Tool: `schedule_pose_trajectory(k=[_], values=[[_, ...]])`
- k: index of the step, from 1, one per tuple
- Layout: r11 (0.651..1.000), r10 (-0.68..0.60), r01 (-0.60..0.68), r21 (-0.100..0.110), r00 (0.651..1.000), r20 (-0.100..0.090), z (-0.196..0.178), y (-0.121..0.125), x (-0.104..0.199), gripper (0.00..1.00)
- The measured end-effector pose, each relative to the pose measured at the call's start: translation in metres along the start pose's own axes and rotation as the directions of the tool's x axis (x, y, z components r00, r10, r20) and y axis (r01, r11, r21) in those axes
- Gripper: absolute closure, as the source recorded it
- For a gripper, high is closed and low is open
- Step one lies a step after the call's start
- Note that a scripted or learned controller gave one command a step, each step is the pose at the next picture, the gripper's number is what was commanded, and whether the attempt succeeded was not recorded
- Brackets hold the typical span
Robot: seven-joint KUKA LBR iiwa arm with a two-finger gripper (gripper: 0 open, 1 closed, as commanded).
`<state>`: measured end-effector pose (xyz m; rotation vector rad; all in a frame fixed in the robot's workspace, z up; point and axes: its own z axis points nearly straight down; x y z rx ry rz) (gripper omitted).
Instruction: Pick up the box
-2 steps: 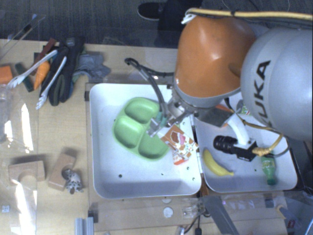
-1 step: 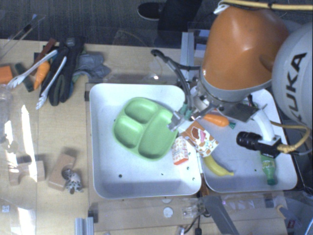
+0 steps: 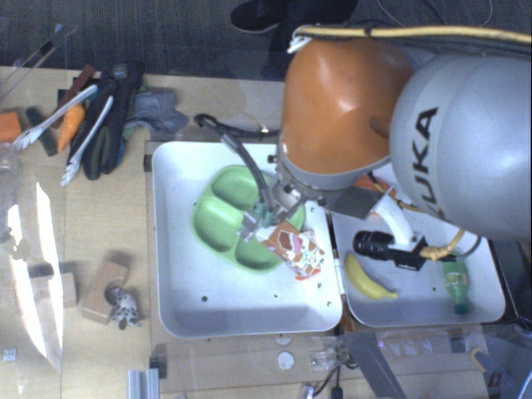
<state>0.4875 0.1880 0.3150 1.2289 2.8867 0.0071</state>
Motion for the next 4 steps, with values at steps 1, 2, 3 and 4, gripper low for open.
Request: schedule_pose_trajectory(k=[1, 2, 3, 4], values=[[0.994, 0.111, -0.111, -0.009, 0.994, 0.005, -0.08, -0.036, -0.04, 1.0], [1.0, 0.009, -0.009, 0.001, 1.0, 0.0, 0.015, 0.019, -0.011, 1.0], [0.987, -0.158, 0.158, -0.002, 0.987, 0.003, -0.001, -0.014, -0.058, 1.0], [0.975, -0.223, 0.223, 0.0, 0.975, 0.0, 0.045, -0.033, -0.035, 1.0]])
